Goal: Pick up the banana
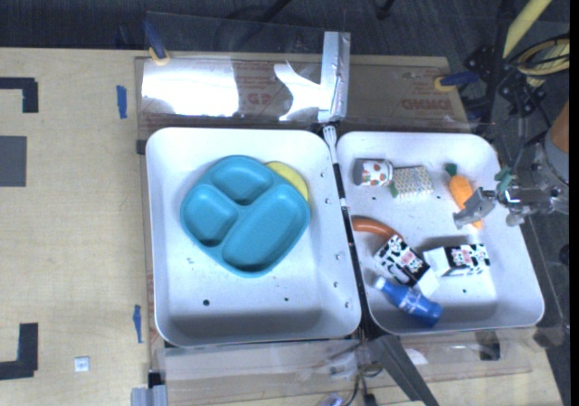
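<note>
banana [291, 177] lies tucked under the blue plate [244, 212].

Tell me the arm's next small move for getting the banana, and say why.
Probably swing the claw left across the divider toward the banana. The claw is over the right bin beside the carrot, while the banana lies in the left bin, its yellow edge peeking out from under the blue plate.
</note>
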### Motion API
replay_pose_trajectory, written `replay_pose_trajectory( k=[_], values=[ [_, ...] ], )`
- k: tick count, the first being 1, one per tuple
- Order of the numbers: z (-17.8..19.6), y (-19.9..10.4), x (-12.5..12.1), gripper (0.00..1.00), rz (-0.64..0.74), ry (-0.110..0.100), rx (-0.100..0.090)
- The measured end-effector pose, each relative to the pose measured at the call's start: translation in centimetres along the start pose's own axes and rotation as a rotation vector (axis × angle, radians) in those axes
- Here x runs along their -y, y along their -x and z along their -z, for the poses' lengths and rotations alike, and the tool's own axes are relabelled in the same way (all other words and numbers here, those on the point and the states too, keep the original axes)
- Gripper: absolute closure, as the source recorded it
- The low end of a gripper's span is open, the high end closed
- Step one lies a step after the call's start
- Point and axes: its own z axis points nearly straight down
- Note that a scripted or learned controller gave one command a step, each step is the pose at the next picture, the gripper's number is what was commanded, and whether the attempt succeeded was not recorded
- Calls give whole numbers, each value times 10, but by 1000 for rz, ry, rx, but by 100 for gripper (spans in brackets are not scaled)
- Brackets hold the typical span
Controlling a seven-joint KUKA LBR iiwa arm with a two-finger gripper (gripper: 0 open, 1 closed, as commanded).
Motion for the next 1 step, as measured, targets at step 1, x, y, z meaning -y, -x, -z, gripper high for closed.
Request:
replay_pose_trajectory(
  k=[1],
  values=[
    [-19, 56, -29, 0, 205, 5, 4]
  ],
)
